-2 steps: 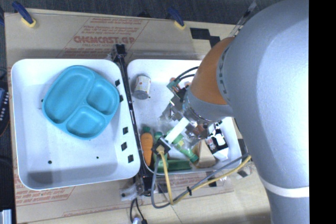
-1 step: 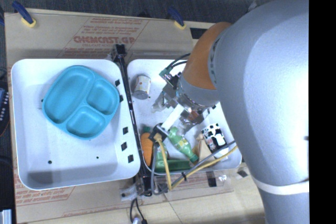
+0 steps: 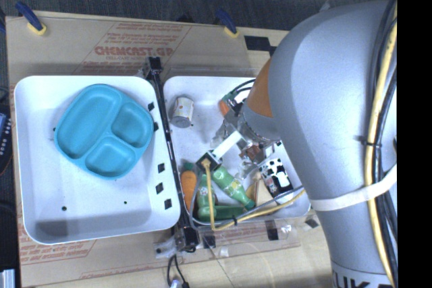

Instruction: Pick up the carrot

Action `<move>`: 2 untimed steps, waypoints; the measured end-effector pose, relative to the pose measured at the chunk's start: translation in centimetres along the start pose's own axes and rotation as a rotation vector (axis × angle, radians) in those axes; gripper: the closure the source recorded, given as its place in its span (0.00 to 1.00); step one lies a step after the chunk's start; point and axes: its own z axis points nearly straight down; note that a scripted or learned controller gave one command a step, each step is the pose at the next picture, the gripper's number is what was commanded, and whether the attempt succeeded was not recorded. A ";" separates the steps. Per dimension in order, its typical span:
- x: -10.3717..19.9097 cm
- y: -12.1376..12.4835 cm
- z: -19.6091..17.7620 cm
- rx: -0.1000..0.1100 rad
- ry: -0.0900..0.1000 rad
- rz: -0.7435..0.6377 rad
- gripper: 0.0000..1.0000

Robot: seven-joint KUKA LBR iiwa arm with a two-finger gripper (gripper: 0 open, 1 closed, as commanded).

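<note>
The grey arm (image 3: 337, 111) is reaching in from the right and hanging over the right bin (image 3: 202, 88), with its orange band (image 3: 260, 94) showing just above the wrist. The gripper (image 3: 251, 145) is sitting low over the middle of that bin, but the wrist is covering it from up here, so I cannot tell how wide it is standing or whether it is gripping anything. The carrot (image 3: 189, 182) is lying along the left wall of the right bin, down toward the front corner, apart from the gripper. A green bottle (image 3: 229, 187) is lying on a slant just beside the carrot, between it and the gripper, and a darker green item (image 3: 219, 214) is resting against the front wall below it. A metal can (image 3: 181, 111) is sitting toward the back left of the same bin, apart from the carrot. Over in the left bin (image 3: 27, 145), a blue divided plate (image 3: 101, 128) is lying flat, toward the back
</note>
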 end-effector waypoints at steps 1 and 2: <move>0.2 -0.3 -1.1 0.010 0.001 -0.014 1.00; 2.7 -0.1 -4.3 -0.008 0.006 -0.311 1.00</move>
